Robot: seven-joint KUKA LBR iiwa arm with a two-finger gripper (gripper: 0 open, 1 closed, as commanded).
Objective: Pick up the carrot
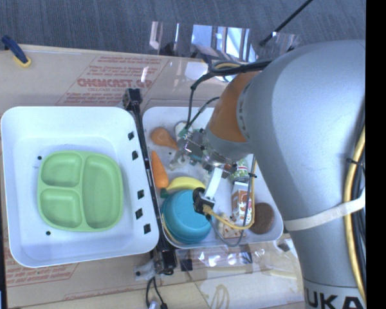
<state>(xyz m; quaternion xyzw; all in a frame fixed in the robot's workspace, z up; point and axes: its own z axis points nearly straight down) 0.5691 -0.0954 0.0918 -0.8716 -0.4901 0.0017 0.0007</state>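
Observation:
The carrot [159,170] is a slim orange piece lying along the left wall of the right bin [156,116], its tip pointing to the far side. My gripper [190,149] hangs low over the middle of that bin, just right of the carrot and a little apart from it. The grey arm and its orange band [226,118] cover much of the bin's right half.
A tan bread-like piece [162,136] lies beyond the carrot. A yellow banana [185,185] and a blue bowl [184,216] sit close on its near side. A printed packet [242,202] and a brown round item [264,217] lie further right. The left bin [19,140] holds a green divided plate [81,190].

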